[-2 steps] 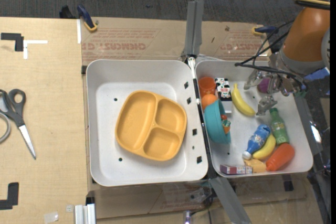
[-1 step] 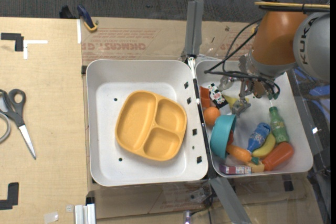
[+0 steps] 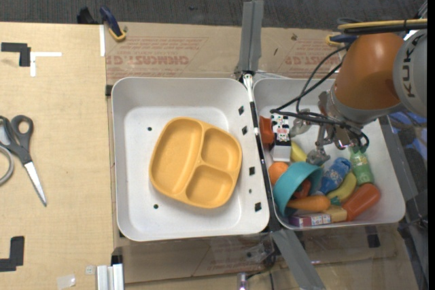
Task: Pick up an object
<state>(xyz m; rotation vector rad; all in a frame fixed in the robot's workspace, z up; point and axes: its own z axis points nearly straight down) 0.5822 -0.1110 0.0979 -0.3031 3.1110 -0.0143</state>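
Observation:
The right bin [image 3: 391, 146] holds a heap of toys: a teal bowl [image 3: 293, 181] on its side, a yellow banana [image 3: 342, 188], an orange carrot [image 3: 309, 203], a blue bottle [image 3: 333, 175], a green bottle [image 3: 360, 168], a red-orange pepper [image 3: 361, 198] and a cow-print box [image 3: 280, 129]. My gripper [image 3: 326, 149] hangs below the orange band [image 3: 367, 71], low over the middle of this bin. It sits just above the blue bottle and the teal bowl's rim. Nothing is visibly lifted out of the heap.
An orange divided plate [image 3: 196, 161] lies in the left bin [image 3: 129, 166]. The raised wall [image 3: 253, 146] between the bins runs just left of the toys. Black cables [image 3: 306, 95] loop from the wrist. Scissors [image 3: 24, 153] lie on the bench at far left.

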